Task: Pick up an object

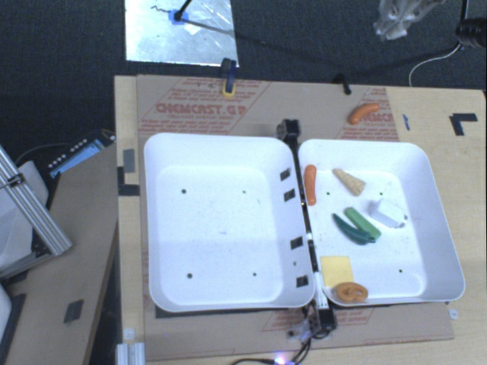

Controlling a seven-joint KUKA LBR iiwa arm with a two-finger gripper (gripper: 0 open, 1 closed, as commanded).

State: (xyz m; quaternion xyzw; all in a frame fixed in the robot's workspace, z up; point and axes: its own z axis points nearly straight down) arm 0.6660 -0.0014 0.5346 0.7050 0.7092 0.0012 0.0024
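Note:
The right bin (426,173) holds several small items: an orange sausage (310,183) by its left wall, a tan cone-shaped piece (348,180), two green pods (356,226), a white block (388,214), a yellow square (336,270) and a brown pretzel-like ring (351,292) at the front edge. My gripper (399,12) hangs high at the top right of the view, well behind the bins and over the dark floor. It is blurred, and nothing shows between its fingers.
The left bin (221,226) lies beside the right one, joined by a black hinge strip (303,219). Another orange sausage (364,113) lies on the cardboard behind the right bin. A silver sheet (179,21) and a yellow-blue clip (228,78) sit at the back.

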